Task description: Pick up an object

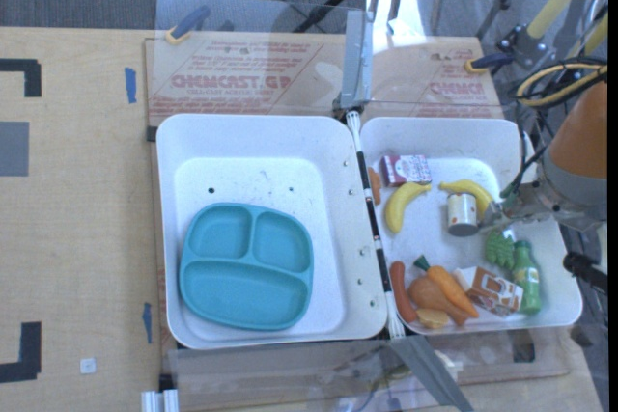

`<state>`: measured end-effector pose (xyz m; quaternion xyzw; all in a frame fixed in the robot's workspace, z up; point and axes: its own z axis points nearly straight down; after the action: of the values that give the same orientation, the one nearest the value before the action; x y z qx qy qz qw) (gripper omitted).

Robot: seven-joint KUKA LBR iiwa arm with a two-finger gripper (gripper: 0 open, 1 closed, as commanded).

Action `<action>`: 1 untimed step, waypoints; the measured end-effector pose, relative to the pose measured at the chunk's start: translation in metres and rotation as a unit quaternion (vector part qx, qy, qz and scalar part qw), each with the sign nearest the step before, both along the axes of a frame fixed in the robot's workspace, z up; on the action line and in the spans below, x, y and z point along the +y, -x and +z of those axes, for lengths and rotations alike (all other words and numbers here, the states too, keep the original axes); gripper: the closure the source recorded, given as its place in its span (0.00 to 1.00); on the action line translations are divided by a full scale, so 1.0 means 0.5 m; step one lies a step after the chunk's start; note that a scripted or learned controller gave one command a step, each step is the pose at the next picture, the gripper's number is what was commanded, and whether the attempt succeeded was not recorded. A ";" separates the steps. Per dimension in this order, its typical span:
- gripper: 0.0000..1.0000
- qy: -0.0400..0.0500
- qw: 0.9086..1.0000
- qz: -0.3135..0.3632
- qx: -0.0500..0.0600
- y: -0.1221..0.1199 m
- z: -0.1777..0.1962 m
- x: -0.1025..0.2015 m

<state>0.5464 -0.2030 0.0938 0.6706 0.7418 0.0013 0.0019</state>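
Note:
The right bin [439, 128] holds several items. A silver can [462, 212] lies on its side near the middle. A yellow banana [403, 204] curves to its left and a second banana [468, 189] sits just above it. My gripper [504, 210] hangs low at the can's right side, close to it or touching it. Below the gripper are a broccoli piece [499, 250] and a green bottle [525, 277]. A purple and white carton [406, 170] lies at the back.
At the right bin's front lie a carrot [450, 288], a red sausage [401, 291] and a small orange and white carton [494, 291]. The left bin [183, 150] holds a blue divided plate [248, 265]. The arm's orange band [586, 135] rises over the right wall.

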 end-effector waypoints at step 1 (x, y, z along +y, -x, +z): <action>1.00 0.000 0.988 -0.153 0.005 -0.056 0.254 0.096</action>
<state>0.5743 -0.1549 0.2208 0.7764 0.6302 -0.0026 -0.0016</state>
